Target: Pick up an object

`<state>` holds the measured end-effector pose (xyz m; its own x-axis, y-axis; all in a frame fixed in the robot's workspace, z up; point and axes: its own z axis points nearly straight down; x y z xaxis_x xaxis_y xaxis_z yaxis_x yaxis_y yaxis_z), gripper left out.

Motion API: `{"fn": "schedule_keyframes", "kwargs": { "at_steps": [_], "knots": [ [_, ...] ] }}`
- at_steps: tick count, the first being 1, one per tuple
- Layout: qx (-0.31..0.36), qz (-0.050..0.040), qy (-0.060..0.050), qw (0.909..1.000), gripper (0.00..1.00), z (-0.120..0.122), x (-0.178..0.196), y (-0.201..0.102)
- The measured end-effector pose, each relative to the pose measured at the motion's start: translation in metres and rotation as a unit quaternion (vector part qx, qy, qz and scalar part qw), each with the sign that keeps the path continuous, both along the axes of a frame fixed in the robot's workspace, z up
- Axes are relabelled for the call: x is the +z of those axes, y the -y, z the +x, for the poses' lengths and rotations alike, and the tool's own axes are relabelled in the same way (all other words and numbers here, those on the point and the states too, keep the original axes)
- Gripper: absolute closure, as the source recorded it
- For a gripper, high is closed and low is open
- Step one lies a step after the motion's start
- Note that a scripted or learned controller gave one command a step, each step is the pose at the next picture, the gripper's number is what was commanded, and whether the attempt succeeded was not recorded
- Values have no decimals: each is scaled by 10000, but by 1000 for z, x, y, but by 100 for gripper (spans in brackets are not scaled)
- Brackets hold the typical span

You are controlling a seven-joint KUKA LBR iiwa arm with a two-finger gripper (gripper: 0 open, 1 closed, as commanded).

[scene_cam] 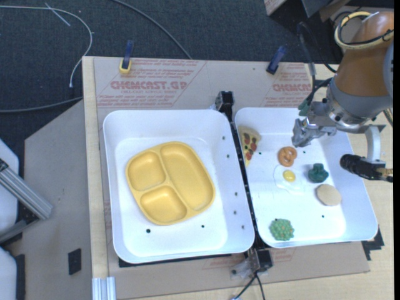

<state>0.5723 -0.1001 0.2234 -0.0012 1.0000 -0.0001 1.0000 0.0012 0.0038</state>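
The right bin point(356, 230) holds several toy foods. A pizza slice point(250, 144) lies against its left wall. An orange donut point(287, 156) sits near the middle, with a fried egg point(288, 177) just in front of it. To the right are a dark green piece point(318, 173) and a beige lump point(328, 195). A light green leafy piece point(282, 229) rests at the front. My gripper point(302, 135) hangs over the back of this bin, just above and right of the donut, with nothing seen in its grasp.
A yellow three-compartment plate point(169, 182) lies in the left bin point(119, 136). A black clamp point(224, 100) sits between the bins at the back. Blue clips point(127, 49) point(275, 60) hold the cardboard's far edge. A black part of the arm point(362, 165) juts over the right bin's right edge.
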Motion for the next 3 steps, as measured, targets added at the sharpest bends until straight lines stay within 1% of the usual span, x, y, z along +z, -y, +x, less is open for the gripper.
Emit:
{"fn": "schedule_keyframes", "kwargs": {
  "at_steps": [1, 3],
  "knots": [
    [20, 8, -16, 10000, 100, 11, -9, -49],
    [27, 12, -8, 10000, 100, 25, 3, -169]
  ]
}}
